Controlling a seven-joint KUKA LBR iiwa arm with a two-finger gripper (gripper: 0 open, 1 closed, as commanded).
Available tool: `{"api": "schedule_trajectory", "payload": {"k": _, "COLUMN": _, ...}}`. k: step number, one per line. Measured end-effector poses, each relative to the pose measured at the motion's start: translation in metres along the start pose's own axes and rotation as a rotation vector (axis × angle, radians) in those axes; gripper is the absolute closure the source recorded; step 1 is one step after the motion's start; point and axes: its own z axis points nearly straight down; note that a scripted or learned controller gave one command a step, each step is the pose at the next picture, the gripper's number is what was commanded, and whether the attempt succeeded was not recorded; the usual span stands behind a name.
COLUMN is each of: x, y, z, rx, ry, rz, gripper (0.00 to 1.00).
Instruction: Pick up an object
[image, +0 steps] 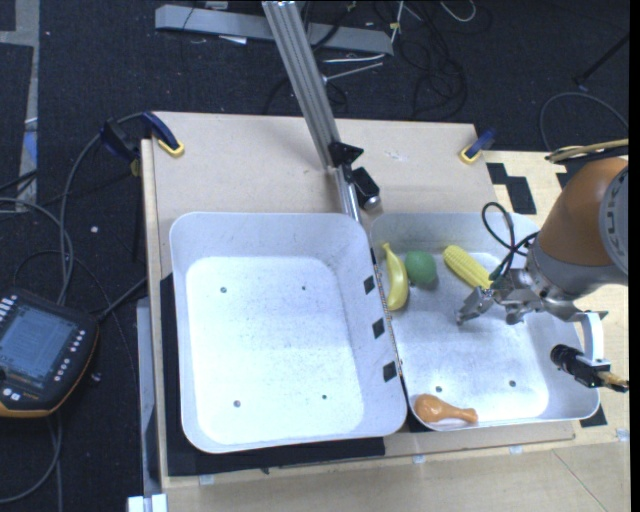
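Several toy foods lie in the right bin (520, 395). A yellow banana (397, 281) rests against the bin's left wall, with a green round fruit (422, 269) touching it on the right. A yellow corn cob (465, 265) lies just right of that. An orange drumstick-shaped toy (446, 410) sits at the bin's front edge. My gripper (474, 306) hangs low over the bin's middle, just below and slightly right of the corn cob's near end. Nothing shows held in it.
The left bin (200, 340) lies beside the right one, sharing a divider with black clips (383, 325). A slanted metal post (315, 95) rises behind the bins. A teach pendant (35, 345) lies off the bench at left.
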Motion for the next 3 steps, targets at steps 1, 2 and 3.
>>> {"api": "schedule_trajectory", "payload": {"k": 1, "x": 0.000, "y": 0.001, "z": -0.013, "rx": -0.005, "ry": -0.001, "rz": 0.000, "gripper": 1.00}}
{"api": "schedule_trajectory", "payload": {"k": 2, "x": -0.005, "y": 0.000, "z": -0.055, "rx": -0.007, "ry": -0.002, "rz": 0.000, "gripper": 1.00}}
{"api": "schedule_trajectory", "payload": {"k": 3, "x": -0.001, "y": -0.007, "z": -0.113, "rx": -0.008, "ry": -0.002, "rz": 0.000, "gripper": 1.00}}
